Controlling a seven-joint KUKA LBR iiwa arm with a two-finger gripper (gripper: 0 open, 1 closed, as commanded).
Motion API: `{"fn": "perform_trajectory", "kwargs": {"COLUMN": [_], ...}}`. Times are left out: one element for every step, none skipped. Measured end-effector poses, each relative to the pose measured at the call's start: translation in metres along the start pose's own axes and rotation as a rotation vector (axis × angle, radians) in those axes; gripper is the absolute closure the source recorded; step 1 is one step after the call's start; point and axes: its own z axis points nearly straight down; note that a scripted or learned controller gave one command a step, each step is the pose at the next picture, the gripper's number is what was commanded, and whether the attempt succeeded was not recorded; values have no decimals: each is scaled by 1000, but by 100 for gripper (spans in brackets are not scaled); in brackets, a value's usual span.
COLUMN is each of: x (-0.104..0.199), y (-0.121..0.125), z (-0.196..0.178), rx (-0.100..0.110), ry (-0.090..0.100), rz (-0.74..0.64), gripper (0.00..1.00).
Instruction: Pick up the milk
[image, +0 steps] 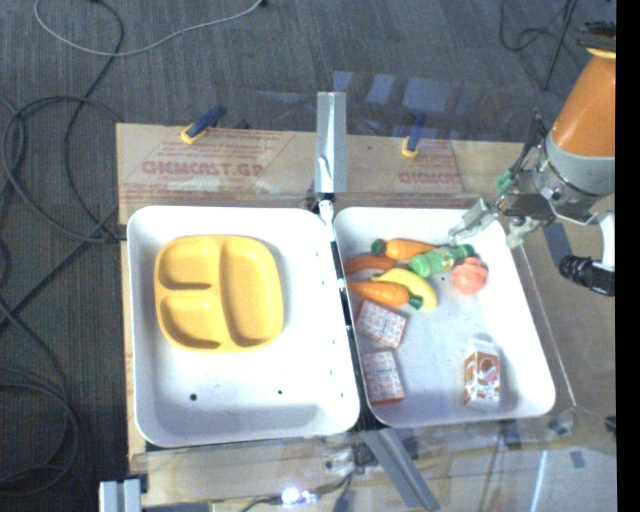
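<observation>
Where arm overhangs, milk apart.

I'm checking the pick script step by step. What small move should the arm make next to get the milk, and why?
Probably shift the gripper toward the near right corner of the right bin. The milk carton lies there alone, while the gripper hangs over the far edge, beside the carrots and other toy food, well away from the carton.

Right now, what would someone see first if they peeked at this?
The big yellow divided tray in the left bin jumps out first. Next comes the bright pile of toy carrots at the top of the right bin, with the gripper hovering by its far right corner.
</observation>
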Motion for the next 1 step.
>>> {"fn": "perform_trajectory", "kwargs": {"x": [0], "y": [9], "z": [-82], "rx": [-1], "ry": [-5], "rz": [-281], "gripper": [0]}}
